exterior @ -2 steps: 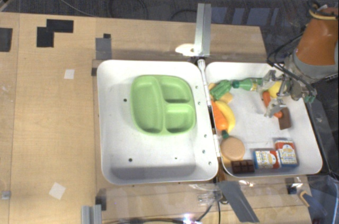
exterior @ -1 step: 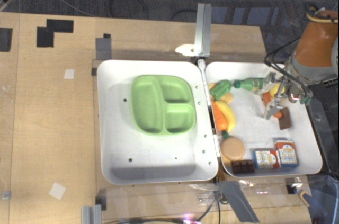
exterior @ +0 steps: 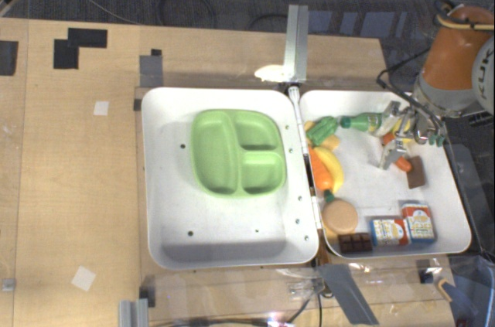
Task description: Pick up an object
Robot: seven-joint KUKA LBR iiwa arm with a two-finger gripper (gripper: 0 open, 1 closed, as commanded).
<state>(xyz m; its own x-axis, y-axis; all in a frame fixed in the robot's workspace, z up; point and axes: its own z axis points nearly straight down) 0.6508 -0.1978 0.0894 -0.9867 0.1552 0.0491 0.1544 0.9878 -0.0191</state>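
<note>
While the grey arm with its orange band (exterior: 455,59) is reaching in over the right bin (exterior: 456,236), the gripper (exterior: 396,154) is hanging low near that bin's far right side, and whether it is gripping anything cannot be told here. A small brown block (exterior: 417,172) is lying just beside it. A green bottle (exterior: 360,121), a banana (exterior: 328,160), a round bun (exterior: 340,216) and two small cartons (exterior: 402,228) are sitting in the same bin. A green divided tray (exterior: 237,151) is resting in the left bin (exterior: 166,225).
</note>
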